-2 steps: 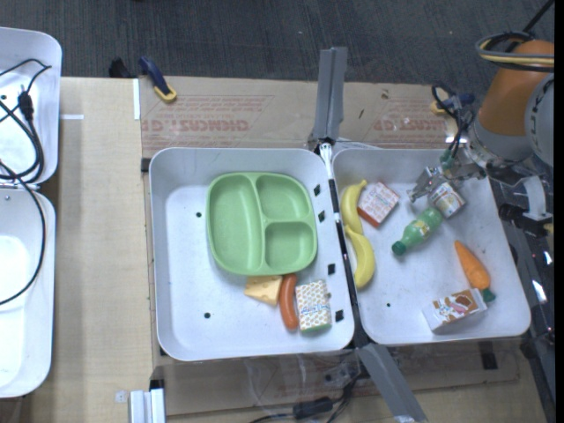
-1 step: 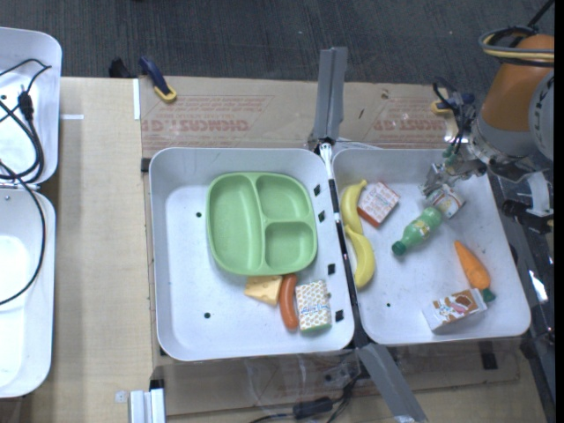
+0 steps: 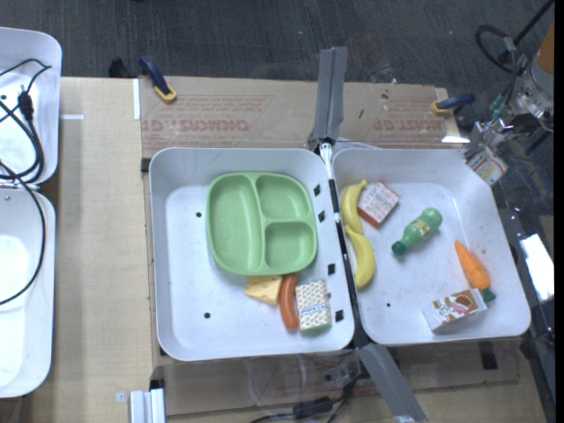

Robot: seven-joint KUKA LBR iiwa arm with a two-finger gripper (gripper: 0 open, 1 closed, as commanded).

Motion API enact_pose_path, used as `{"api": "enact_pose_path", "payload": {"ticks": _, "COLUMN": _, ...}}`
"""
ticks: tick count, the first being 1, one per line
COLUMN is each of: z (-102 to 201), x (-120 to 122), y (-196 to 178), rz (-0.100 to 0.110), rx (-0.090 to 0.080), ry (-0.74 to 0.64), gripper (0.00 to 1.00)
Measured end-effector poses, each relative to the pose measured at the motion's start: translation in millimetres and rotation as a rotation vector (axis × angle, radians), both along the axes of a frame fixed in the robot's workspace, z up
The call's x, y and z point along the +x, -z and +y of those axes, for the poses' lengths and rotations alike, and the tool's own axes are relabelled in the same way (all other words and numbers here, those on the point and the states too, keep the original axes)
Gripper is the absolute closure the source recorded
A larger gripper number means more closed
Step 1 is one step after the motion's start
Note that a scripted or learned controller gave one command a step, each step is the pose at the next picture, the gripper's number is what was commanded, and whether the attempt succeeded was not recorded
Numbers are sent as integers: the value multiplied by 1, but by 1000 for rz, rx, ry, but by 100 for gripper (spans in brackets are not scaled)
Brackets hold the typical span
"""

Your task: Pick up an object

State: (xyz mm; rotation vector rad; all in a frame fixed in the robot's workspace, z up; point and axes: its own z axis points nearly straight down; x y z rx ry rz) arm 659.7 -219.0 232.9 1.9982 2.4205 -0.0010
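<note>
While nothing is lifted yet, the step in hand looks like the approach: the arm (image 3: 529,95) sits at the far right corner of the right bin (image 3: 414,293), and what seem to be the fingers (image 3: 486,155) hang at that bin's rim, over no object. Whether they are released or clenched I cannot tell, as they are small and tangled with cables. No one target is named, so any item will do. Nearest the fingers, toward the bin's middle, lies a green bottle (image 3: 417,232) on its side. Beyond it, further from the fingers, a small red and white box (image 3: 379,203) touches or nearly touches a banana (image 3: 357,236) that runs along the wall dividing the bins. Down the near side from the fingers lies a carrot (image 3: 473,267), with a carton (image 3: 454,309) just beside it in the corner. Well apart from the fingers, the left bin (image 3: 176,263) holds a green plate (image 3: 262,221), a cheese wedge (image 3: 263,289), a sausage (image 3: 289,300) and a small pack (image 3: 313,307), the last three crowded together. My judgement is that the bottle or the carrot is the easier pick, since each lies with bare floor on both long sides. The next move calls for carrying the fingers over one of them, turning across its narrow width, and descending released. The bottle may roll if nudged off centre.
</note>
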Motion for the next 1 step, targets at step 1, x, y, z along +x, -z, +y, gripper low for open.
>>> {"api": "enact_pose_path", "payload": {"ticks": 1, "z": 0, "x": 0, "y": 0, "rz": 1, "rx": 0, "ry": 0, "gripper": 0}}
